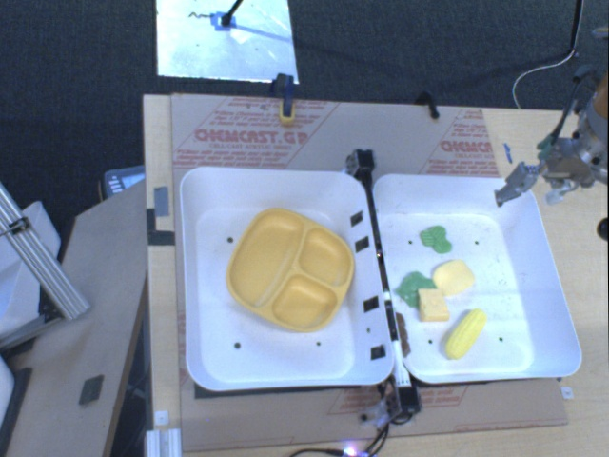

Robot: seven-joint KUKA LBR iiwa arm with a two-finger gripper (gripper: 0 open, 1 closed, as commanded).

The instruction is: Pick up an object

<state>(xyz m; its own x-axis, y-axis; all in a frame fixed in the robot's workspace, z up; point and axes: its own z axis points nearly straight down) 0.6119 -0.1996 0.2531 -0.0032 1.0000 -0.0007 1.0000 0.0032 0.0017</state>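
The right bin (533,350) holds several small toy foods. They are a green leafy piece (437,239), a second green piece (412,286), a pale yellow round piece (455,276), a yellow cube (433,306) and a yellow corn cob (464,333). My gripper (529,190) hangs over the bin's far right corner, well above and to the right of the foods. Its fingers are spread apart and nothing sits between them.
A yellow divided plate (290,269) lies in the left bin (205,255). A black hinge strip (373,265) runs between the two bins. A cable (542,69) loops behind the arm at the upper right.
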